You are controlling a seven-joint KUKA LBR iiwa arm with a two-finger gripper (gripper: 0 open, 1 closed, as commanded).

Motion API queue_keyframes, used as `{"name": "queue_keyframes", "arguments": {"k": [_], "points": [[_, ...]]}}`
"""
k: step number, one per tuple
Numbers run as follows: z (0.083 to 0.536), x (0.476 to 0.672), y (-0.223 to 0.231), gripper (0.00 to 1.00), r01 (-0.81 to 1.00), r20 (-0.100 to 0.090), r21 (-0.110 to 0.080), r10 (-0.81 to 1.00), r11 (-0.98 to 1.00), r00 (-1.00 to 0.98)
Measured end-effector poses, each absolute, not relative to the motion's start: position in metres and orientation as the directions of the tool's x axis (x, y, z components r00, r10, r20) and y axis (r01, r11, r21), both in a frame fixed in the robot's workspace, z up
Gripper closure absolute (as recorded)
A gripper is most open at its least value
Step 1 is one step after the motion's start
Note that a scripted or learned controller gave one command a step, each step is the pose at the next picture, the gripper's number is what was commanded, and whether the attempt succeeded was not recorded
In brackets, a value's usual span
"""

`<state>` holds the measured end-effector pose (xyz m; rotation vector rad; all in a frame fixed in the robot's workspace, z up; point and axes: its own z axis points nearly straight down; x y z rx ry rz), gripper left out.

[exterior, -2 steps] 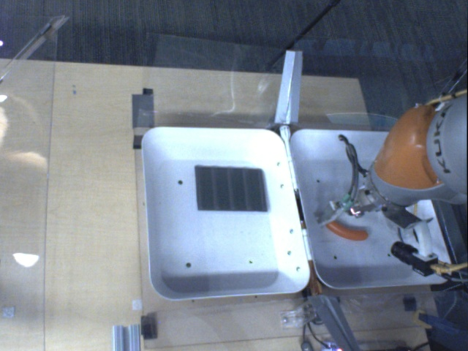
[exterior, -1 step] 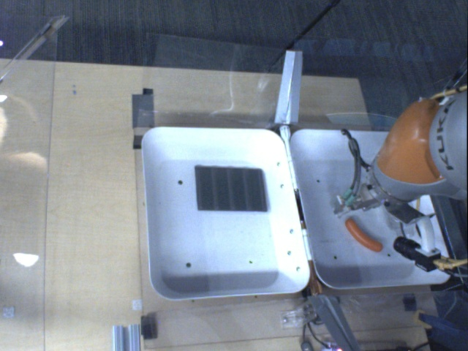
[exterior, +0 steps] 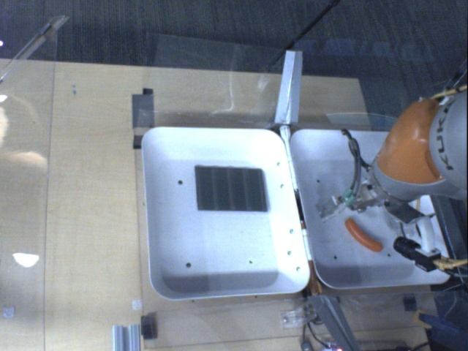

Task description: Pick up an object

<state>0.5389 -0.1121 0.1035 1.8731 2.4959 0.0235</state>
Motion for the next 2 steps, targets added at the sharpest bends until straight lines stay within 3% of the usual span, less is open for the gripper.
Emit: {"name": "queue_keyframes", "arguments": {"k": [1,2], "points": [[0.091,0.519,-0.114,0.0,0.959,-0.007,0.02,0.959,0.282,-0.282],[0.104,0.523,-0.114,1.0,0.958,-0.01,0.028,0.959,0.284,-0.284]]}}
